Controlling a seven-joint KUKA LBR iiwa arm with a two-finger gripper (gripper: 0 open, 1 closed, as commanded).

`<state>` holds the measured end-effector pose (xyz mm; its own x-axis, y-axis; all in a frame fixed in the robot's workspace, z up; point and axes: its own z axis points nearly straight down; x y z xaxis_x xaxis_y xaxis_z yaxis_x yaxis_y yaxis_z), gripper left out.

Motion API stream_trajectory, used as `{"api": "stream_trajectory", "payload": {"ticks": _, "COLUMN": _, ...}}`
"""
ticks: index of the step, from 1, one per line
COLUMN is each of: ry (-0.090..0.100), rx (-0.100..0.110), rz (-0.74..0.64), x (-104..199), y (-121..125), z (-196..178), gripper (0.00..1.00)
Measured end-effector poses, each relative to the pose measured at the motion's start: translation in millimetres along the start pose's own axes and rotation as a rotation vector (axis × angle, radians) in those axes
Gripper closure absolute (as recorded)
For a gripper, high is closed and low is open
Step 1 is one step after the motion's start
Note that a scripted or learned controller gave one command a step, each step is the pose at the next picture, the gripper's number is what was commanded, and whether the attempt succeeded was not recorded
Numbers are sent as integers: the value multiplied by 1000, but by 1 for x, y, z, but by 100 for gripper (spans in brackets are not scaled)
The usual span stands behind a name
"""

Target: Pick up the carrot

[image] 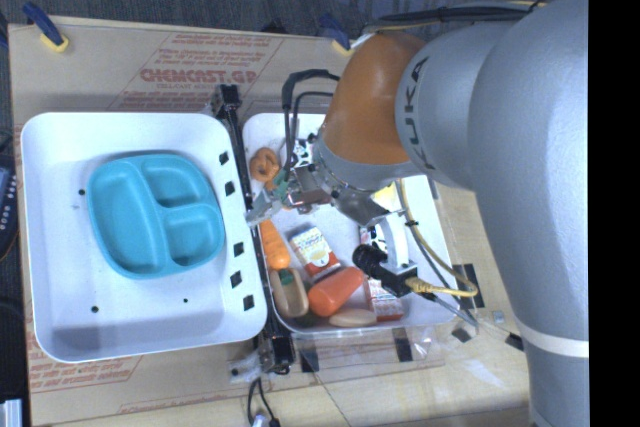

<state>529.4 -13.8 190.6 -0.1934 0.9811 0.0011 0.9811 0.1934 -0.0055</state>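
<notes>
Below, a tapered glossy orange carrot (274, 244) lies in the smooth white bin (262, 129).

Two white bins (60, 315) of smooth, slightly glossy plastic sit on a worktop (150, 65) covered in matt brown cardboard with red printing. A glossy blue plastic tray (155, 213) with moulded compartments lies in the left bin. The carrot (274, 246) has a smooth, shiny orange plastic look. The arm (520, 165) has a smooth grey satin shell and a glossy orange band (370, 105).
</notes>
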Motion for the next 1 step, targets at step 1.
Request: {"api": "stream_trajectory", "payload": {"ticks": 1, "ry": 0, "rx": 2, "rz": 42, "x": 9, "y": -13, "z": 0, "gripper": 0}}
